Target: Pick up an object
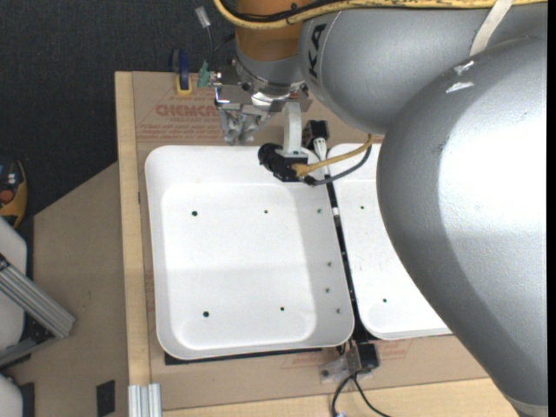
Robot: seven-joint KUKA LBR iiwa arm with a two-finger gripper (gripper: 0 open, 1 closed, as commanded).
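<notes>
1. Grey rounded metal arm (469, 146) looms closest, covering much of the right shallow white bin (391, 268).
2. No thing to pick can be made out for certain; a black lump trailing yellow and black cables (280, 162) sits over the far right corner of the left shallow white bin (243, 259), and whether it lies loose or belongs to the wrist cannot be told.
3. Just beyond that bin's far rim, the metal two-finger gripper (236, 130) hangs below the orange band (274, 7); whether it is clenched or released cannot be told.
4. Both bins rest on a brown cardboard sheet (130, 233).
</notes>
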